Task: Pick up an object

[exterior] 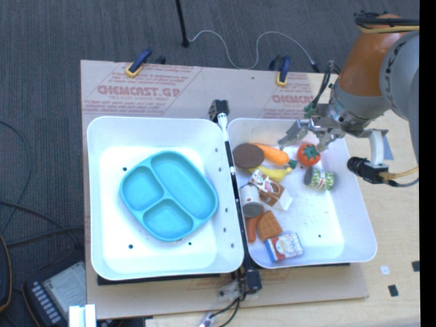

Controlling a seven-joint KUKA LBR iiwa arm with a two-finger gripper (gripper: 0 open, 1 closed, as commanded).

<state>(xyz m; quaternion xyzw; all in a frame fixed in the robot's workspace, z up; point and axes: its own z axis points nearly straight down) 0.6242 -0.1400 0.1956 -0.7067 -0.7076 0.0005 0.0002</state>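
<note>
Lying nearest the camera in the right bin [354,237] is a small box [285,246] with a blue edge, well short of the tomato [308,154] that serves as the marker for everything else. Just beyond the box sit a waffle-like square [269,225] and a thin orange piece [251,230], both toward the camera and left of the tomato. Farther in, a brown-and-white packet [266,187] and a white cup [249,195] lie left of the tomato, while a green can [319,179] rests just in front of it. A yellow banana [274,172], an orange carrot [270,154] and a brown disc [248,156] crowd its left side. The claw [315,129] hangs just behind the tomato with its fingers spread wide, gripping nothing; one finger [294,132] reaches over the carrot's end, the other comes down close to the tomato, and whether it touches is unclear. Far left of the tomato, the left bin [109,142] carries a blue divided plate [168,195].
</note>
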